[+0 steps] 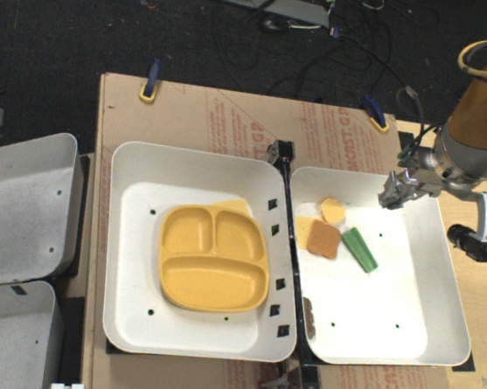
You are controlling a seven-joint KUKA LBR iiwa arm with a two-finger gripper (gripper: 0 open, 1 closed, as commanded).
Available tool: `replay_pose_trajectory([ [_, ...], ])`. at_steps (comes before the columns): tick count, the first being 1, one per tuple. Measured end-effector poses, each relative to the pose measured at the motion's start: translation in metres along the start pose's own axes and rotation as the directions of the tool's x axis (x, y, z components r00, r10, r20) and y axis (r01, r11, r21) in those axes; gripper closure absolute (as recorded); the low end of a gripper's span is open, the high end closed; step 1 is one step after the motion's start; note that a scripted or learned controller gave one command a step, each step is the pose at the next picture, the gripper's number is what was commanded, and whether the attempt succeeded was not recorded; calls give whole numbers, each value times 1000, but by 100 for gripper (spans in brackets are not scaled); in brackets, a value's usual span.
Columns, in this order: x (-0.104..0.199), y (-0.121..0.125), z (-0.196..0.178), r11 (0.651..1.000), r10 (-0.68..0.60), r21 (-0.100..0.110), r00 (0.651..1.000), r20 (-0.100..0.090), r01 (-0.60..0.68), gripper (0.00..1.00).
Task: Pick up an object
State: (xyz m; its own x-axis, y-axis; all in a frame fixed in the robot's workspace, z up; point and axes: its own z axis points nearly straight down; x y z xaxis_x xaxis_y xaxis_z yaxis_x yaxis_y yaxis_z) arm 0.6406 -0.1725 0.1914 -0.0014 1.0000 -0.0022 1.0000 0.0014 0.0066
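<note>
Beside green block (361,249): brown block (323,240), yellow disc (332,212).

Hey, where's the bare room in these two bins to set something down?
Right bin: the floor below the green block and brown piece is bare. Its upper left is crowded. Left bin: the yellow tray takes the middle, leaving narrow strips along the walls.

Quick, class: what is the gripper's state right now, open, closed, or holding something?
Gripper: cannot be told; it sits above the right white bin's upper edge, apart from the green block.
</note>
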Motion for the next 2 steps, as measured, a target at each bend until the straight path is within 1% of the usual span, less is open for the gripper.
replay_pose_trajectory([
  [1, 7, 0, -61, 1000, -1, 1, 1000, 0, 1, 100],
  [2, 60, 9, -65, 1000, -6, 4, 1000, -3, 6, 100],
])
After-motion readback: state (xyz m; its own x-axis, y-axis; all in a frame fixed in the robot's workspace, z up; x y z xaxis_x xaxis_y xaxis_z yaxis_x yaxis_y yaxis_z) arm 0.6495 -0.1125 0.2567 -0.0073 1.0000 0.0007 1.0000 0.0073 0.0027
